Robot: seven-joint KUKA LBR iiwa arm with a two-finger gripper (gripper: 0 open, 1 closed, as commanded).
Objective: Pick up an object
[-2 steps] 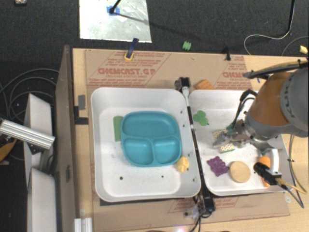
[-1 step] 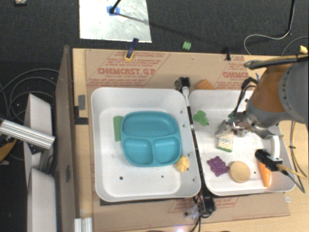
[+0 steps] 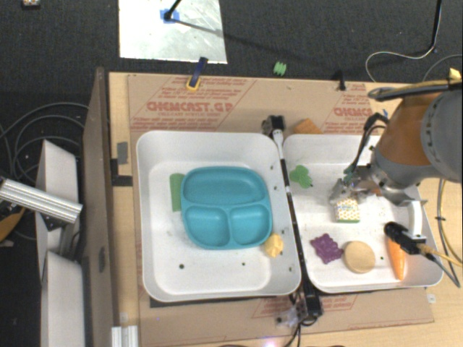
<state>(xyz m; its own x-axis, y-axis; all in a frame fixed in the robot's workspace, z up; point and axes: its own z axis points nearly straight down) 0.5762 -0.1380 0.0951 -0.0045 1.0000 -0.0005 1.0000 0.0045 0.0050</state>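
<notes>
Block (image 3: 348, 210) sits mid right bin (image 3: 318, 280), directly under my gripper (image 3: 349, 187); grip state I can't tell. A slightly off descent could nudge it aside toward the purple piece (image 3: 326, 248).

Single fixed camera, high above bench (image 3: 217, 96), slanted downward, apparently mid-distance.

Arm reaching in from right, end effector (image 3: 349, 187) lowered; finger state unclear.
</notes>
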